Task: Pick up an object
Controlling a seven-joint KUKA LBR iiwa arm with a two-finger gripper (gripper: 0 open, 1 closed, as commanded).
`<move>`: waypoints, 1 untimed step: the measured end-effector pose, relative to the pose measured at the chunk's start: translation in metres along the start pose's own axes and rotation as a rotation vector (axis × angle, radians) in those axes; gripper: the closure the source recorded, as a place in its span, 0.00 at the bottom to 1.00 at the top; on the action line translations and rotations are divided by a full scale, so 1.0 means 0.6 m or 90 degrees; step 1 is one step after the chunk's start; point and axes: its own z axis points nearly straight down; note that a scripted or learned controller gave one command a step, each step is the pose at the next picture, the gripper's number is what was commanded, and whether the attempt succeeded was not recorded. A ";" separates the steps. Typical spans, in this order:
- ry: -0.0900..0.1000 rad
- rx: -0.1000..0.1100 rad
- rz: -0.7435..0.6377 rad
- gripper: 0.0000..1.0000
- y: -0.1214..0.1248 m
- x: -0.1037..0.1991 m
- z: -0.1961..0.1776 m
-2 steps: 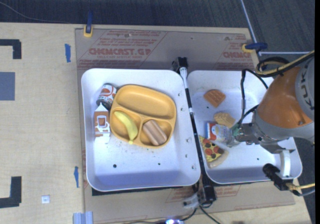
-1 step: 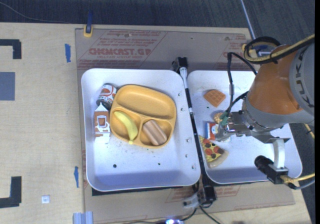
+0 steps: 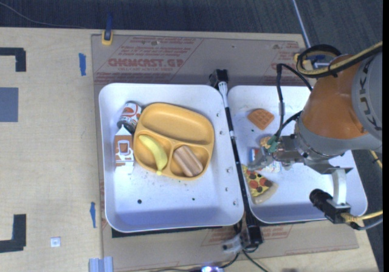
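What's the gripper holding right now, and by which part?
Cannot be told. The gripper is low in the right bin, between a small multicoloured item and the pizza slice toy; no object shows clearly between its tips.

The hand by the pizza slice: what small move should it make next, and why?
Probably a short drop straight down, then a close. The hand hangs low in the right bin, just above the pizza slice, with the waffle farther off. That makes the slice the nearest thing to grab. I can't tell from here whether it already touches anything.
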 end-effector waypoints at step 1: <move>-0.001 -0.001 0.001 0.00 0.045 -0.075 0.000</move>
